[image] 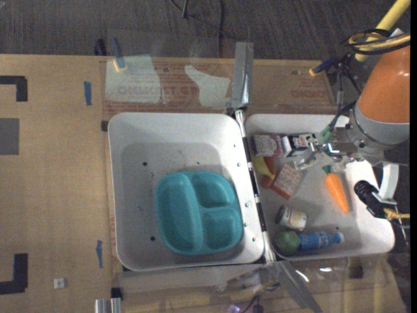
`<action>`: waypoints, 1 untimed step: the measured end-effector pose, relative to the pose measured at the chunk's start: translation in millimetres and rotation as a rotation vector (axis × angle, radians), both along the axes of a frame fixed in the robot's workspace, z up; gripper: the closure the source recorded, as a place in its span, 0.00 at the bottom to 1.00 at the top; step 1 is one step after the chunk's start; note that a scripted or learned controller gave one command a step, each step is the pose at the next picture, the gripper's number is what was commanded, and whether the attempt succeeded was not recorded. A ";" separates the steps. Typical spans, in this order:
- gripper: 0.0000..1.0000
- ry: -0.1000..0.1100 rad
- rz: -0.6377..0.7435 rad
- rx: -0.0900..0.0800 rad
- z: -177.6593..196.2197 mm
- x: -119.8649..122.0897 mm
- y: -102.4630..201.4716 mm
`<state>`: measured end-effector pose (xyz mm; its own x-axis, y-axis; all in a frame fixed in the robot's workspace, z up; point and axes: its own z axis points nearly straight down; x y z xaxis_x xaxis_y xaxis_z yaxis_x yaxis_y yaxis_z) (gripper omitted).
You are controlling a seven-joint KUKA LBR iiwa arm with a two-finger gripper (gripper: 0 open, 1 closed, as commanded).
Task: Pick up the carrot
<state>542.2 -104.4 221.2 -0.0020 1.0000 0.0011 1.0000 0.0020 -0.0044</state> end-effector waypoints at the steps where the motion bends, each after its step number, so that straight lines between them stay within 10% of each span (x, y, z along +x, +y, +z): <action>1: 0.00 -0.002 0.193 0.001 -54.2 0.9 -71.3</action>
